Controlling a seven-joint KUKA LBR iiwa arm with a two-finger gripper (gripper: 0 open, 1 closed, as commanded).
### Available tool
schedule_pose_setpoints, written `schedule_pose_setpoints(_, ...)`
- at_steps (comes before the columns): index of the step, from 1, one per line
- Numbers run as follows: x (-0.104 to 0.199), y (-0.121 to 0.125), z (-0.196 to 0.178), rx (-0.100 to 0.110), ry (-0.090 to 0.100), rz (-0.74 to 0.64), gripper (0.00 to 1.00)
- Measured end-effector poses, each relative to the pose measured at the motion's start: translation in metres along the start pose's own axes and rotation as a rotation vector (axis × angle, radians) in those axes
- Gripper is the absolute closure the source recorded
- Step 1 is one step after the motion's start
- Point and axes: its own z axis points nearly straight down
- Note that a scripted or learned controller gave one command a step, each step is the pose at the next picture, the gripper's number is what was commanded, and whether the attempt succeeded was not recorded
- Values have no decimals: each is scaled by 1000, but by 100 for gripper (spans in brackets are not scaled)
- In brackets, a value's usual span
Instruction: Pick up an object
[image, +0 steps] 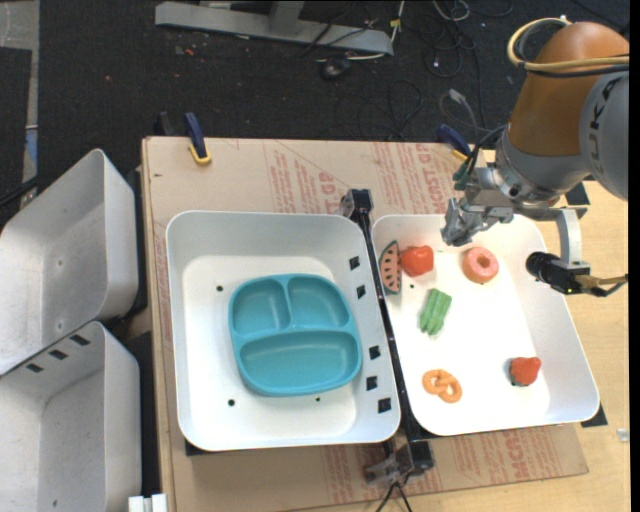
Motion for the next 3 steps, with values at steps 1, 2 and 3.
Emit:
schedule_pose_setpoints(1,46,-21,9,3,0,2,100)
schedule_pose_setpoints(2,97,-36,22,4,1,0,100)
schedule_pose_setpoints(3,151,-52,13,2,1,-1,100)
